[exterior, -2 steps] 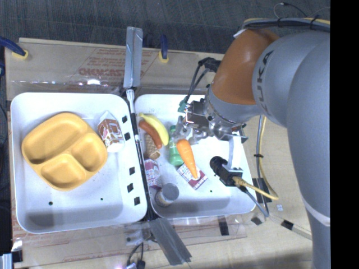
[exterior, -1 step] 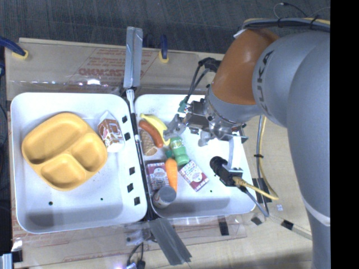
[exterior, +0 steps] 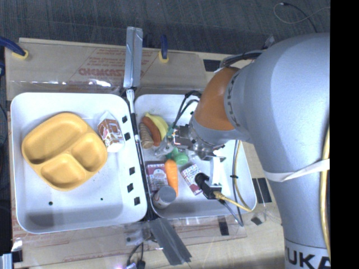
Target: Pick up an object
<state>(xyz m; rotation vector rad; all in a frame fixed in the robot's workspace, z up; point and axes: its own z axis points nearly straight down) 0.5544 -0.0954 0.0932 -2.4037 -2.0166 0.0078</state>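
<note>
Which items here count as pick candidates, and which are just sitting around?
Pick candidates, right white bin, near the gripper:
orange plastic carrot
yellow banana
brown sausage
grey can

Lying about, left white bin:
yellow divided tray
small brown-and-white packet

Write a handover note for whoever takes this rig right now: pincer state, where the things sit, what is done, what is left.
Pincer: low in the right bin, over the cluster of items; the wrist hides its tips, so no grasp is confirmed.
Right bin: banana and hot dog at the back left, carrot in the middle, small packets beside it, a grey can at the front.
Left bin: yellow divided tray and a snack packet.
Done: arm reached the pile.
Left: secure one object and lift it.
</note>
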